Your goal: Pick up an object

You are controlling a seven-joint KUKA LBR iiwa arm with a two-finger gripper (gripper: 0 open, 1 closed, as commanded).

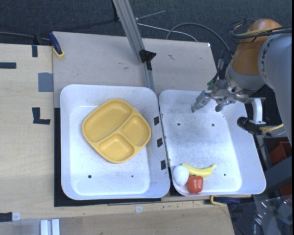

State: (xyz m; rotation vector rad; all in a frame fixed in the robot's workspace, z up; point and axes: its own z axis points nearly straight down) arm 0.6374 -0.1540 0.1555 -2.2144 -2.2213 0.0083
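Banana (202, 170), egg (180, 175) and red pepper (195, 183) await; the tool (208, 105), spread open and holding nothing, hovers in approach and must travel toward them and descend.

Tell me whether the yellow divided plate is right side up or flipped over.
Right side up. The yellow plate lies in the left bin with its three compartments facing upward, their raised dividers showing.

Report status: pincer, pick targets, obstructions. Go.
Pincer open, over right bin's far end, holding nothing. Banana, white ball, red item clustered at near edge. Yellow tray in left bin. Path unobstructed.
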